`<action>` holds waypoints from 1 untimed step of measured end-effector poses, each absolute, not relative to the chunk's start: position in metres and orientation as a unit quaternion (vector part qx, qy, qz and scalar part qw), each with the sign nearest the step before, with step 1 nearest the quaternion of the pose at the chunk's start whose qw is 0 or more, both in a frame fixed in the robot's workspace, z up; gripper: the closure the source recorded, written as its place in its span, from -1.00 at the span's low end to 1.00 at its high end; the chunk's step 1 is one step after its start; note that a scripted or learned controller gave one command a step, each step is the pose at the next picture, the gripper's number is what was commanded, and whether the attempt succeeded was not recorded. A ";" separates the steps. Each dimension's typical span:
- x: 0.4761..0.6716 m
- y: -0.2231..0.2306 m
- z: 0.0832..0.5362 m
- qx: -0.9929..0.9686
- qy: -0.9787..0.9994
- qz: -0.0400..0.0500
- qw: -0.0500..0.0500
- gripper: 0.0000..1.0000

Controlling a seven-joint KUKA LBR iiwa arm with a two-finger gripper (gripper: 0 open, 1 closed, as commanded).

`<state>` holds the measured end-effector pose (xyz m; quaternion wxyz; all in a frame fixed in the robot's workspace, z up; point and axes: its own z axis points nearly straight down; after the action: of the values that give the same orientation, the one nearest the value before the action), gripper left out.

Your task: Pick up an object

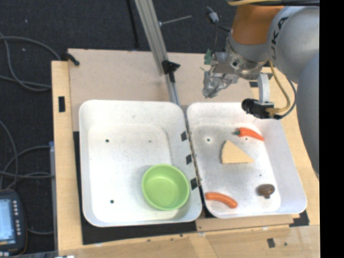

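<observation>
While the arm [279, 26] hangs above the far edge of the right-hand bin, nothing is lifted, and every candidate lies on a bin floor.

Surface [123, 74]: pale board bearing two shallow white bins side by side, which keeps loose items corralled within reach.

Arm: grey with an orange band, entering from the right, held high, apparently so that the bins stay open to the camera.

Left bin [107, 122]: holds one green bowl [165, 186], upright, near its front right corner.

Right bin [279, 160]: holds the smaller pieces, spread well apart, which should leave room for an approach to each.

Claw [213, 86]: poised over the far left rim of the right bin, pointing down, gripping nothing; whether it is spread or pressed together cannot be told at this size.

Tan wedge [235, 153]: flat, mid-bin, the nearest large target.

Orange sausage-shaped piece [221, 199]: lying along the front edge.

Carrot-like piece [249, 134]: orange with a green tip, just beyond the wedge.

Brown lump [265, 190]: small, rounded, towards the front right.

Judgement: the pick is not yet begun; a descent remains.
</observation>
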<state>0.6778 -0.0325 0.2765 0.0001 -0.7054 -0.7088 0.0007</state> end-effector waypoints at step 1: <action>0.681 0.018 0.274 -0.705 -0.709 0.000 0.000 1.00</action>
<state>0.6808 0.0178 0.2738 -0.0001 -0.7048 -0.7094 -0.0002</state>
